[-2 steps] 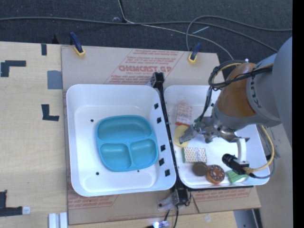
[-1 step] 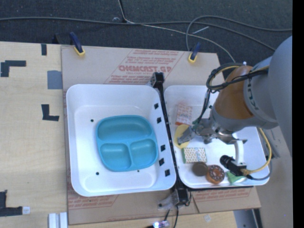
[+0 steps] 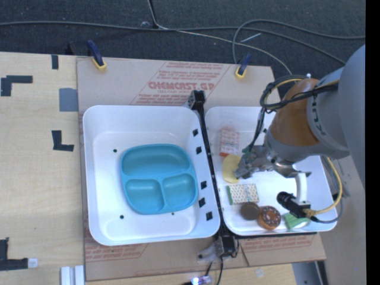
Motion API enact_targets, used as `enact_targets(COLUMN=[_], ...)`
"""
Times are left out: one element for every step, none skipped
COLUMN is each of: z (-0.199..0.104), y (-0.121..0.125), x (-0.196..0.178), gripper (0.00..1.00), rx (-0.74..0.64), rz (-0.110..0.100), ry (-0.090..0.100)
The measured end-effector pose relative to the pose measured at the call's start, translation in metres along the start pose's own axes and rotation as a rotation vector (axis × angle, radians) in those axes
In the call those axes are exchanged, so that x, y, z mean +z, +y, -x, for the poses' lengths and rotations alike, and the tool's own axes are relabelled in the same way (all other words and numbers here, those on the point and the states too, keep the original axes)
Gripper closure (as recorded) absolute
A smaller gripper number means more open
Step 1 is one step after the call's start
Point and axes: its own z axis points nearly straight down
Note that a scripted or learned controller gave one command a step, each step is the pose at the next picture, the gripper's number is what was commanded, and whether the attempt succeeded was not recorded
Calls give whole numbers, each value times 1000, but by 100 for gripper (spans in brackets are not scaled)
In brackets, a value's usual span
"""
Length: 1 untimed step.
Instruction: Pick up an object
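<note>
My gripper (image 3: 244, 170) hangs low in the right bin (image 3: 320, 177), at the right edge of a yellow round piece (image 3: 230, 168); whether it touches the piece is unclear. A pink-and-white packet (image 3: 229, 140) lies just behind it. In front of it sit a white dotted square (image 3: 244, 193), a dark brown round piece (image 3: 249, 210), a sprinkled donut (image 3: 269, 217) and a green piece (image 3: 295, 221). The grey arm with its orange band (image 3: 294, 120) hides the bin's back right part.
The left bin (image 3: 98, 159) holds a blue divided plate (image 3: 158, 178). A black divider (image 3: 205, 159) runs between the bins. Cables (image 3: 323, 209) loop from the wrist over the right bin's front right corner. Two clamps (image 3: 97, 57) hold the cardboard base.
</note>
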Motion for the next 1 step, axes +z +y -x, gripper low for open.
enact_targets(z=[5], y=[-5], x=[-46], gripper=[100], rx=[2], rz=[1], ry=[0])
